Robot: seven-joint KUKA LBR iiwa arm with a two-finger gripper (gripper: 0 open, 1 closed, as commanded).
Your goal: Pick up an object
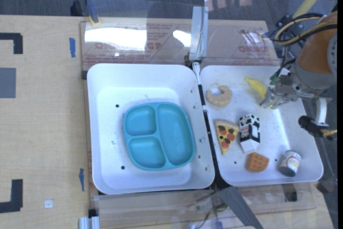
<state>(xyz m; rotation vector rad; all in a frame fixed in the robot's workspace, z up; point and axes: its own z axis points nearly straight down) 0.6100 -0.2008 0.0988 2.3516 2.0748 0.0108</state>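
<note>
While the grey two-finger gripper (274, 98) hovers at the right-hand white bin's (306, 171) one o'clock, the yellow plastic banana (256, 86) lies just beside it. I cannot tell how its jaws stand. Centre over the banana's middle before descending.

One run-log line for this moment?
arm: over right bin | gripper: beside banana | lifted: nothing seen | plate: left bin

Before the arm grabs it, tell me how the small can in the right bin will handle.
The small can lies on its side near the right bin corner, so a push probably rolls it. Its rounded, smooth-looking wall may slip in a pinch. It looks light and rigid.
</note>
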